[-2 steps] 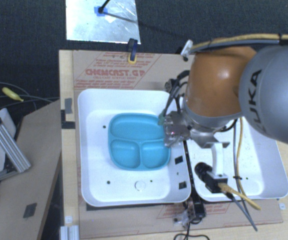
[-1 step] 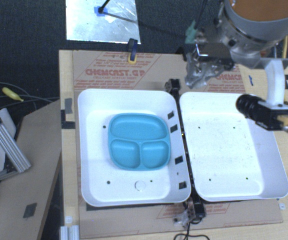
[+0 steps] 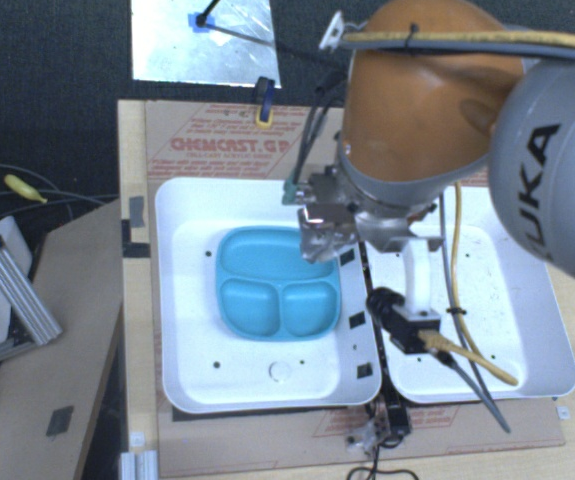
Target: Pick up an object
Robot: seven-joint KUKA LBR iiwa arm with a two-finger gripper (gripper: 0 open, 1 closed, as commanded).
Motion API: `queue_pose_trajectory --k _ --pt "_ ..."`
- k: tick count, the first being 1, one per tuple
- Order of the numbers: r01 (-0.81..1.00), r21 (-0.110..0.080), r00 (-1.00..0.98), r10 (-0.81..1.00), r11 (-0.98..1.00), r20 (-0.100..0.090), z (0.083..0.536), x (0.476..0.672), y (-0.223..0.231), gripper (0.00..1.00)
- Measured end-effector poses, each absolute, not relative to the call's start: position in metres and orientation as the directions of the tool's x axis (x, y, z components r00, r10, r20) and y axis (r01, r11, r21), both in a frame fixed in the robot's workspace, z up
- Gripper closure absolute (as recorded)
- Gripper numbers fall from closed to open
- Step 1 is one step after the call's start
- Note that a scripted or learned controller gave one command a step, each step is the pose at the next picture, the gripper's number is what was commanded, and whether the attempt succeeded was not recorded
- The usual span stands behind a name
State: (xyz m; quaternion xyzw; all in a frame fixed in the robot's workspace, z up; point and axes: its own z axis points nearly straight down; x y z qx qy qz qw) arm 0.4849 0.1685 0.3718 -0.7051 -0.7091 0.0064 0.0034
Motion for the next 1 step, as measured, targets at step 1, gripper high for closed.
queue_pose_trajectory --k 1 --pt "1.0 0.004 -0.006 1.0 0.006 0.002 0.3919 0.4873 0.1671 1.0"
